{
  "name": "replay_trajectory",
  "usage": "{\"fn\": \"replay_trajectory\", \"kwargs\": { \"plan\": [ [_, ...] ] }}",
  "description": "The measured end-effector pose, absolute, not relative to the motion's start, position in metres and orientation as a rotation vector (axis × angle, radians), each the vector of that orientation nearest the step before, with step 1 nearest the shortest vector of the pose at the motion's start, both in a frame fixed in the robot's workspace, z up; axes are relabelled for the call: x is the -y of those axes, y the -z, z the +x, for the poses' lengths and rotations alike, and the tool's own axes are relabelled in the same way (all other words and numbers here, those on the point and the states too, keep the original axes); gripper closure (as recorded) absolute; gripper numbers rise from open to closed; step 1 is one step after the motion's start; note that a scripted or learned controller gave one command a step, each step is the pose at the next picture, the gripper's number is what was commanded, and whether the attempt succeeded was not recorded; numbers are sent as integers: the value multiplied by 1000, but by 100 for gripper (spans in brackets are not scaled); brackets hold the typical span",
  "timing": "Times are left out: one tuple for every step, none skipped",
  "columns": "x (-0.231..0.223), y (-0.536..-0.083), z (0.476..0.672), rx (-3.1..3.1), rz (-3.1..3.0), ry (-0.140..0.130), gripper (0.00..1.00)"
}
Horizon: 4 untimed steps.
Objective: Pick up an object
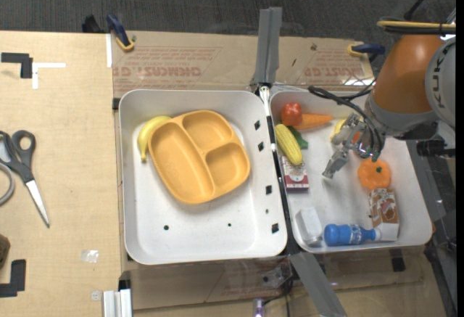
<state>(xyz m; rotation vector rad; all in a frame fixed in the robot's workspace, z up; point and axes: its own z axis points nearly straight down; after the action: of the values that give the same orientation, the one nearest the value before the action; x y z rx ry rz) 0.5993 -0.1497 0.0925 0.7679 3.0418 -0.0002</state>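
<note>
Over right bin centre, gripper hangs w/ fingers apart, holding nothing; orange toy pumpkin sits just beside it, twd bin's right edge; corn cob nr left edge.

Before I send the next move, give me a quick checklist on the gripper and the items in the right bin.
1. Gripper over the right bin: ok, it hangs above the bin's bare middle.
2. Something between its fingers: not ok, nothing shows there.
3. Nearest target: ok, the orange pumpkin toy lies just to the gripper's right, apart from it.
4. Corn cob reachable: ok, it lies along the bin's left wall, partly over a small carton.
5. Blue bottle: cannot tell, it lies crowded at the near wall beside a packet.
6. Left bin: ok, yellow divided tray sits inside, a banana at its edge.
</note>
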Motion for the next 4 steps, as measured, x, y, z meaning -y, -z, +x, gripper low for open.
{"fn": "replay_trajectory", "kwargs": {
  "plan": [
    [110,-93,638,-2914,1163,1,0],
    [160,-92,549,-2972,1019,0,0],
    [146,-94,620,-2943,1084,0,0],
    [179,-93,568,-2894,1218,1,0]
  ]
}}
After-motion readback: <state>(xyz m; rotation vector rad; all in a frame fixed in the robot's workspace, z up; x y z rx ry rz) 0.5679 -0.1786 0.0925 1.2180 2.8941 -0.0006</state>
